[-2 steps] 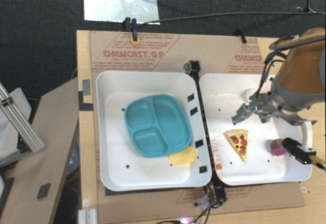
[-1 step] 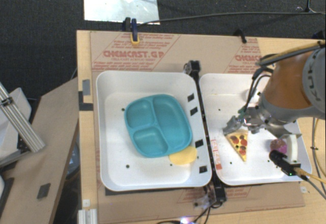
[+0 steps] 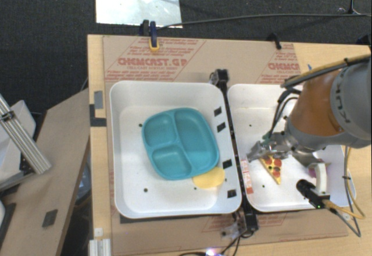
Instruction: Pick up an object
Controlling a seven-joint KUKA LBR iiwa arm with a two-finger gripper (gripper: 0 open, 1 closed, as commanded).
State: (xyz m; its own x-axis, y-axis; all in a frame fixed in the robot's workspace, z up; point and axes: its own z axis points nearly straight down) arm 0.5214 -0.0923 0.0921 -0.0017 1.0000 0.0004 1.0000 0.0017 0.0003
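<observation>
Pizza slice [image 3: 273,170] lies beside the tool [image 3: 263,151], its grip unreadable; teal plate [image 3: 180,143] well apart.

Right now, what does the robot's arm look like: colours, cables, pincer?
The arm is a thick, rounded grey body with a broad orange band above the wrist. Thin dark cables loop down beside the band toward the pincer, which is small and made of silvery metal. No markings are legible.

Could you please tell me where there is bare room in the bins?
Left bin: the strip left of the plate and the band above it. Right bin: the upper-left corner, above the gripper. Crowded around the pizza slice.
</observation>
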